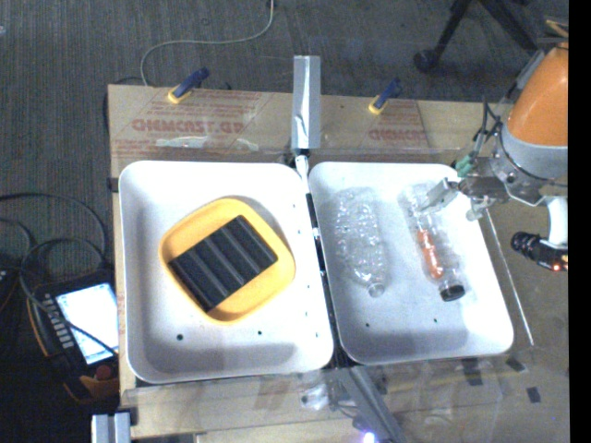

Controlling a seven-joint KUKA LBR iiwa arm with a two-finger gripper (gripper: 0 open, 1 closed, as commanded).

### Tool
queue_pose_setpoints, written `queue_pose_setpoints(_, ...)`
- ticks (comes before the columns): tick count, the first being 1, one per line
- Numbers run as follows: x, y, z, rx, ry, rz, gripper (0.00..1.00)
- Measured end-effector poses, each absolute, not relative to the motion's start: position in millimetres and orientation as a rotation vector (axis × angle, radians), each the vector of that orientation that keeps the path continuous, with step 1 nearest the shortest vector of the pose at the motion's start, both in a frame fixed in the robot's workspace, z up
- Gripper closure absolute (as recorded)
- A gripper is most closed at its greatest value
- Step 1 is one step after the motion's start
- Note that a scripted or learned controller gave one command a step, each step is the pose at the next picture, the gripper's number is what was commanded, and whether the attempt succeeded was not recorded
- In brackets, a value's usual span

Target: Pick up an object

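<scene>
Right now the gripper [464, 192] sits at the right bin's [480, 335] upper right rim beside a clear bottle [434, 245], finger opening unclear, nothing visibly held.

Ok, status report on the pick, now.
Gripper over right bin's top right corner, nothing seen held. Two clear plastic bottles there, untouched. Yellow-and-black tray in left bin.

We see open floor between the crushed clear plastic bottle [359, 240] and the orange-cored clear tube [434, 247] in the right white bin [480, 335].
</scene>
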State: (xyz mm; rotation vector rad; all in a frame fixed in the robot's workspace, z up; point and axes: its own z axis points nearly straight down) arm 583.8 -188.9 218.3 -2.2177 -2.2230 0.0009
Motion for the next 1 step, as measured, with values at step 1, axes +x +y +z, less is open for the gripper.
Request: queue_pose_setpoints(1, 582.7, -206.5, 95.9, -2.162, -2.282, -0.004, 0.0)
